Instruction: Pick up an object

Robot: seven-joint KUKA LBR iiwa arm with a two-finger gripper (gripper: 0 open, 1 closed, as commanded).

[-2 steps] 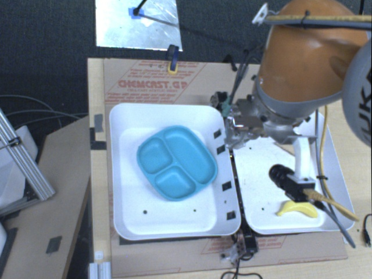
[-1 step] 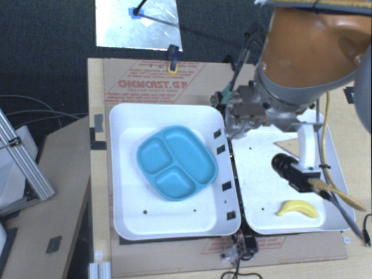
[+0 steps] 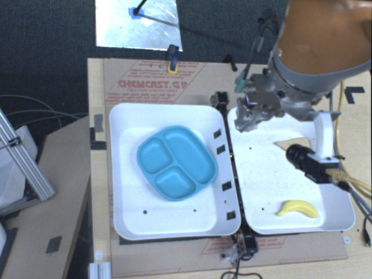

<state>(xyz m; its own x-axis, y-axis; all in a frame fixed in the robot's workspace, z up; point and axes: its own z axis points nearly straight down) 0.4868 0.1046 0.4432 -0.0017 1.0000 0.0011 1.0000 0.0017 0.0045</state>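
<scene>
KUKA's gripper [image 3: 249,116] hangs over the far left corner of the right bin [image 3: 264,173], and from this slant I cannot tell whether the claw is spread or pressed together; nothing shows pinched in it. A yellow banana [image 3: 297,208] lies in the same bin's near right part, well apart from the claw and close to the bin's near wall. A blue divided plate [image 3: 176,161] sits outside the right bin, to its left, in the left bin [image 3: 125,205].

Taking the banana as the likely target, several things could go wrong. A descent straight down from the present spot would probably close on bare floor. A descent by the banana risks clipping the right bin's near wall. A smooth, curved fruit may also roll or squirt out if the claw closes off-centre or along its length.

Its long axis runs roughly parallel to the right bin's near wall, left to right. The arch bulges towards the bin's far side and both tips dip towards the near wall. Which tip is the stem is too small to tell
</scene>
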